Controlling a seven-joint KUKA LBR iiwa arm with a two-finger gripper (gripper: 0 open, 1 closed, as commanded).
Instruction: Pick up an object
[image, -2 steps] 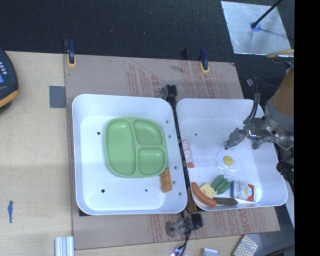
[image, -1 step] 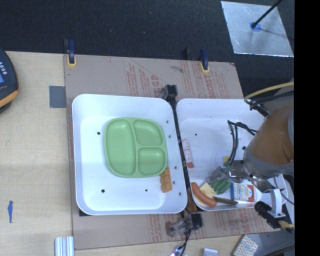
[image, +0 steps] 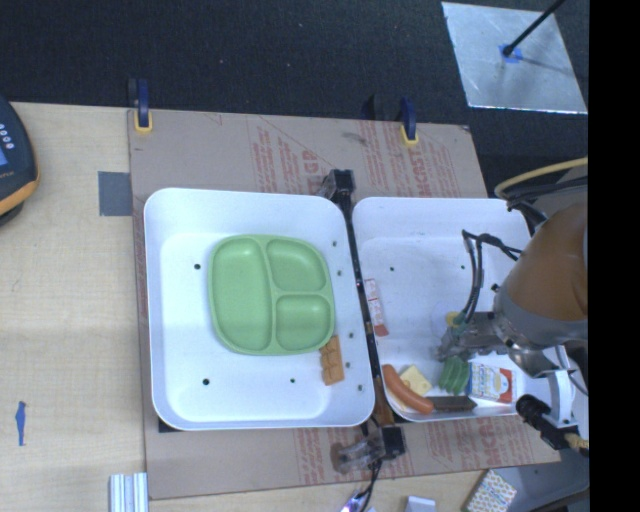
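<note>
The gripper (image: 455, 345) is hanging low in the right bin (image: 420, 225), just above a small green object (image: 456, 376) by the near wall; whether it is open or closed I cannot tell. Crowding that green piece are a yellow block (image: 415, 380), a hot-dog-like toy (image: 407, 390) and a printed carton (image: 490, 383) (all touching or nearly so). The green piece is looking light and stiff, probably smooth plastic, so a grip across its narrow sides seems best. In the left bin (image: 160, 300) a green divided plate (image: 270, 294) and a tan wafer (image: 331, 360) are lying
</note>
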